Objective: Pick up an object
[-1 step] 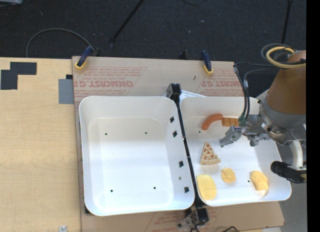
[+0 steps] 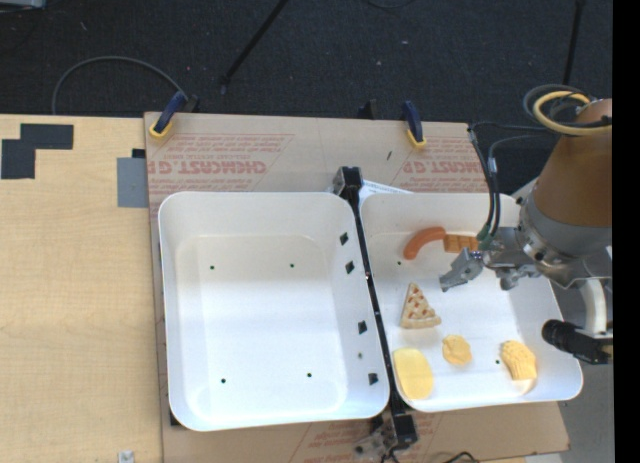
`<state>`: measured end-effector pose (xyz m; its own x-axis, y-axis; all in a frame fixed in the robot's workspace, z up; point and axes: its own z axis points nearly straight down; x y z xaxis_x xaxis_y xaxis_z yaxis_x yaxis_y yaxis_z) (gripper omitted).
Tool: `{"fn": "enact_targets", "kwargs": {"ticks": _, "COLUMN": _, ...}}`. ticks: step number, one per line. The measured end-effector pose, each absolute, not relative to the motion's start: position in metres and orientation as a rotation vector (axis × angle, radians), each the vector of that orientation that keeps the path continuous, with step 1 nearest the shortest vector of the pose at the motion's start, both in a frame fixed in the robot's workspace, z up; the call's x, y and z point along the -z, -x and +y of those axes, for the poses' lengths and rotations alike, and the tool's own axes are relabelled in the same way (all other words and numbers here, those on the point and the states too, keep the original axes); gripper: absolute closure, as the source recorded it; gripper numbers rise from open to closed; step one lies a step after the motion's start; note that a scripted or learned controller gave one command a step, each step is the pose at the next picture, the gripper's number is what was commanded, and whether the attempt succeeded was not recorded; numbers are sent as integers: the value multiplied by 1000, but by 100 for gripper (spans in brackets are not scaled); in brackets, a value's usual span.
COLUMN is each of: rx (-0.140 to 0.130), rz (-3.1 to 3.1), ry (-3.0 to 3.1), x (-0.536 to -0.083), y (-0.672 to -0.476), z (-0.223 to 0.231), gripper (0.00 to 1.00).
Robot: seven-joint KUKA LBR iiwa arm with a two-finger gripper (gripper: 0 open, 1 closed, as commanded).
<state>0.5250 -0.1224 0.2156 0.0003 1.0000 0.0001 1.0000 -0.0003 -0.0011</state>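
The right bin holds several toy foods. An orange sausage lies near its far side, with a small orange block beside it. A pizza-like wedge sits mid-bin. Along the near side lie a yellow oval piece, a small yellow lump and a corn-like piece. My gripper hangs over the right bin, just right of the wedge and below the orange block. Nothing shows between its fingers.
The left bin stands beside the right one, with a black divider strip where they meet. Blue and yellow clamps pin the cardboard sheet at the back. The grey arm comes in from the right.
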Motion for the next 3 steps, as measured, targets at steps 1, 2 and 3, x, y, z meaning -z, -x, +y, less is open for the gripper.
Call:
{"fn": "enact_targets", "kwargs": {"ticks": 1, "rx": -5, "rz": -2218, "ry": 2219, "x": -164, "y": -519, "z": -131, "gripper": 0}}
{"fn": "enact_targets", "kwargs": {"ticks": 2, "rx": -4, "rz": -2220, "ry": 2218, "x": -117, "y": -525, "z": -127, "gripper": 0}}
{"fn": "enact_targets", "kwargs": {"ticks": 3, "rx": 5, "rz": -2225, "ry": 2223, "x": -90, "y": -527, "z": -126, "gripper": 0}}
